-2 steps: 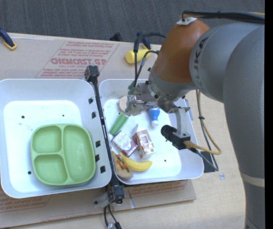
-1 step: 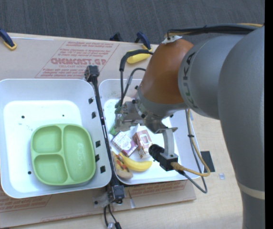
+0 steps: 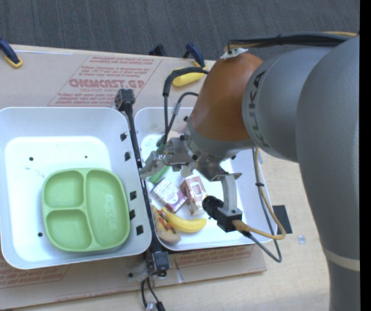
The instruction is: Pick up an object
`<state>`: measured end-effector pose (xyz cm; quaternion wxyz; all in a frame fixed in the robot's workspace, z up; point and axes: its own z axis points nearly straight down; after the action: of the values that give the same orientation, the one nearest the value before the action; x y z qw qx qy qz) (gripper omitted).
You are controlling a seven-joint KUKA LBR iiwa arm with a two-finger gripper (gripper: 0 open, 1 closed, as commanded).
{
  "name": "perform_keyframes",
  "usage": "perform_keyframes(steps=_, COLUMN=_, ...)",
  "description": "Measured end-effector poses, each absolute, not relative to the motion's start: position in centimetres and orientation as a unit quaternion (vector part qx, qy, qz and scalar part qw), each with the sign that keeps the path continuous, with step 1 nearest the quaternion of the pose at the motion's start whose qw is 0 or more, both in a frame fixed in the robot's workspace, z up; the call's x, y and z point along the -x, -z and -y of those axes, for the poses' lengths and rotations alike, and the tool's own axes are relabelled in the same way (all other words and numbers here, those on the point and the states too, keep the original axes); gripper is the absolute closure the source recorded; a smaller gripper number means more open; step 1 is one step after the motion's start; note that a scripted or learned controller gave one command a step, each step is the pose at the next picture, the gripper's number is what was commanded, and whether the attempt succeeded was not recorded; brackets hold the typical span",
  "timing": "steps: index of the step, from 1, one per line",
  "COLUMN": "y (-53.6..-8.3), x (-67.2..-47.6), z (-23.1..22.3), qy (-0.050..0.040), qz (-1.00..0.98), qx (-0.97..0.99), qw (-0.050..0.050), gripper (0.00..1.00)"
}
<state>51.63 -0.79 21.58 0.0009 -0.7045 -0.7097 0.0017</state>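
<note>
The camera view looks down on a bench covered with brown cardboard (image 3: pixel 101 76) printed in red lettering, bearing two shallow white bins side by side. The left bin (image 3: pixel 17 141) holds a light green divided plate (image 3: pixel 85 209) with three compartments, lying flat toward the bin's near side. The right bin (image 3: pixel 237 235) is largely covered by the arm (image 3: pixel 289 102), grey with an orange band (image 3: pixel 227 99) above the wrist, reaching in from the right and bending down over the bin's middle.

The gripper (image 3: pixel 163 159) sits low over the far-left part of the right bin, close to the divider between the two bins. Metal parts of it show beneath the wrist, but whether its jaws are apart or together I cannot tell, since the wrist hides most of them. No object can be seen between them.

The objects to pick lie in the near-left part of the right bin: a yellow banana (image 3: pixel 187 224) curving along the near wall, a small white and pink packet (image 3: pixel 167 192) just beyond it, and a reddish packet (image 3: pixel 193 189) beside that. A green item (image 3: pixel 157 172) shows just below the gripper. A black cylindrical part (image 3: pixel 219 214) with a yellow cable (image 3: pixel 266 235) hangs over the bin's near side. Blue clamps (image 3: pixel 7 50) grip the cardboard's far edge.
</note>
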Motion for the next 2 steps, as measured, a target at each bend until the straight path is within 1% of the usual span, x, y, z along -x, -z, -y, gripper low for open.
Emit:
perform_keyframes(steps=1, y=-21.6, x=-51.6, z=0.8, qy=-0.0017, qz=0.710, qx=0.705, qw=0.001, gripper=0.00)
perform_keyframes(steps=2, y=-19.1, x=-52.9, z=8.3, qy=-0.0018, qz=0.709, qx=0.705, qw=0.001, gripper=0.00)
